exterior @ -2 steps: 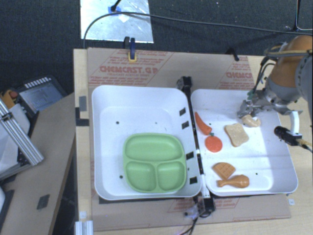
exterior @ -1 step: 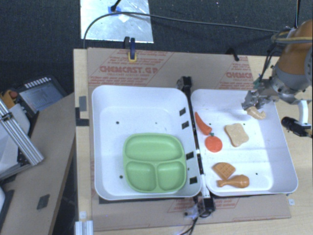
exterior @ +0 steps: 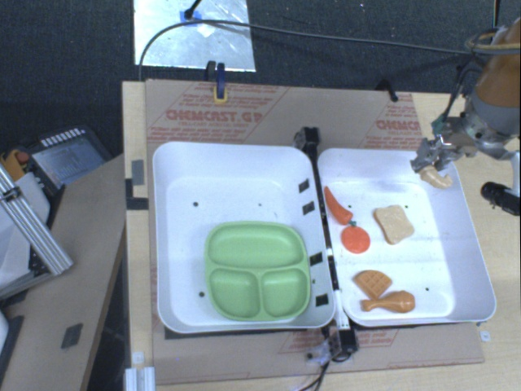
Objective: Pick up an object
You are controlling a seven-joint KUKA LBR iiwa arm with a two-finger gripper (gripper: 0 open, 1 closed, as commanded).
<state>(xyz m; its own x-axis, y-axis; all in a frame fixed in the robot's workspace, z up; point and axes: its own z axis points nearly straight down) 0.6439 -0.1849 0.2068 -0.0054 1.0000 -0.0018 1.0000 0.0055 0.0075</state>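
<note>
A tan bench (exterior: 89, 218) is carrying a brown cardboard sheet (exterior: 269, 112) printed with red lettering, and two shallow white bins are sitting side by side on it; behind them dark carpet is covering the floor, with a shiny silver panel (exterior: 194, 19) lying at twelve o'clock and a thin black cable (exterior: 342, 39) crossing toward the right. The left bin (exterior: 179, 169) is holding one green divided plate (exterior: 256, 269), which is lying toward six o'clock, close against the bin's front wall and centre wall; the back half of that bin is offering open white floor. The right bin (exterior: 464, 243) is holding six food toys; one red-orange chilli (exterior: 337, 205), one round orange tomato (exterior: 356, 239), one slice of bread (exterior: 394, 223), one waffle piece (exterior: 372, 283), one drumstick (exterior: 391, 302), and one pale beige piece (exterior: 437, 179). The first five are clustering from the bin's centre toward seven o'clock, each apart from the walls; the bin's five o'clock corner and its back at twelve o'clock are lying open. The pale piece is sitting at the bin's two o'clock corner, hard by the back right rim; the gripper (exterior: 431, 160) is hanging directly over it, at or very near its top, and I cannot tell how its fingers are set, nor whether it is gripping the piece; the grey arm (exterior: 488, 112) is reaching in from three o'clock.
</note>
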